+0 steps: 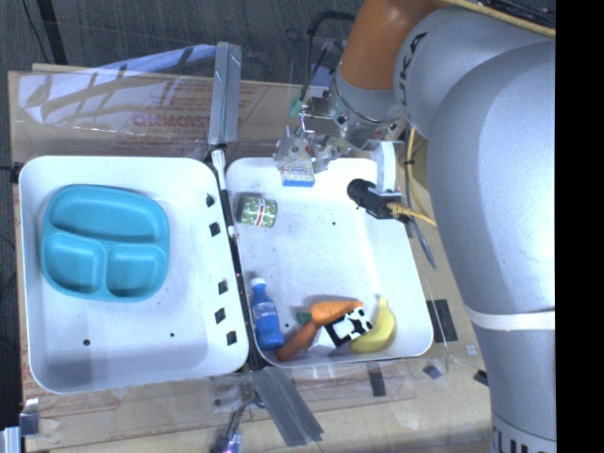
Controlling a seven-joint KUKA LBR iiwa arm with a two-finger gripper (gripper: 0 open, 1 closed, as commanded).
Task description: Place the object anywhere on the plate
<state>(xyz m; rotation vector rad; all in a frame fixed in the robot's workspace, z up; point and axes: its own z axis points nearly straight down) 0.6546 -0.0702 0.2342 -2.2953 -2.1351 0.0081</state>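
We take the task's object to be one of the items in the right bin (396,253), though we cannot tell which one is meant. Nearest the gripper (300,163) is a small can (256,210), lying on its side in the upper left of that bin. Along the bin's lower edge, a blue bottle (265,315), a carrot (332,310), a black-and-white item (354,327) and a banana (376,329) are crowded together, touching or nearly so, which we judge would make a clean pick harder there.

The gripper hangs over the bin's upper rim, near the top centre of the frame, with something blue and white at its tip; we cannot tell whether that is a held thing or part of the tool, nor how the gripper is set. Nothing from the bin sits visibly in its grasp.

The blue plate (104,243), with three compartments, lies in the left bin (57,347) at the frame's left, well apart from the items. It carries nothing, so we judge the placing is not yet done.
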